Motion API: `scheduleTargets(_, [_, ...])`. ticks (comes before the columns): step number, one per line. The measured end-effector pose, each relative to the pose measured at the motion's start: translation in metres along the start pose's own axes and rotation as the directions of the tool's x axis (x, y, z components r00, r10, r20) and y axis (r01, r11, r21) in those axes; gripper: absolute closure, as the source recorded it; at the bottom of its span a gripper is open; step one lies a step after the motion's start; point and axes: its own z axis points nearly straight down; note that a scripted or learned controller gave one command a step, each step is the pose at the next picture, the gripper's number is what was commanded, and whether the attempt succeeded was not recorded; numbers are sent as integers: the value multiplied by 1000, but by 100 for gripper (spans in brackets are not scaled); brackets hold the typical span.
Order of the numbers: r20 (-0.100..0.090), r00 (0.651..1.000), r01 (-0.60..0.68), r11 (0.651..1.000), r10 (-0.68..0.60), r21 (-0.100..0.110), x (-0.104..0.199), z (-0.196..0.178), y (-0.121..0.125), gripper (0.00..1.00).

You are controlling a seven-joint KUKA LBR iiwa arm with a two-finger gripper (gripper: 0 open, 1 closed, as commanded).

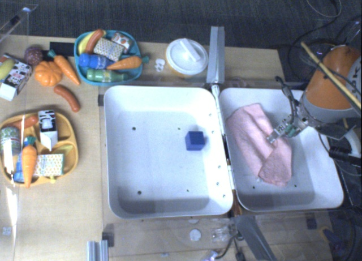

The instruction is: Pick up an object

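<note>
Camera view: gripper [278, 135], grip state unclear, touches pink cloth [261, 142]'s right edge in right bin [322, 189].

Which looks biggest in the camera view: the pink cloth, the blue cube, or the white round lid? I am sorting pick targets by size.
1. pink cloth, by far the largest, lying in the right bin.
2. white round lid, behind the bins.
3. blue cube, smallest, in the left bin.

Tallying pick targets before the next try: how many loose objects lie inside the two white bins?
2. A blue cube sits near the middle of the left bin. A pink cloth lies crumpled in the right bin, beside the gripper; something could be hidden under it.
</note>
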Motion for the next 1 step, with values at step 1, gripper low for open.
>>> scheduleTargets(1, [-8,1000,-28,1000,28,10,16,-79,52,100])
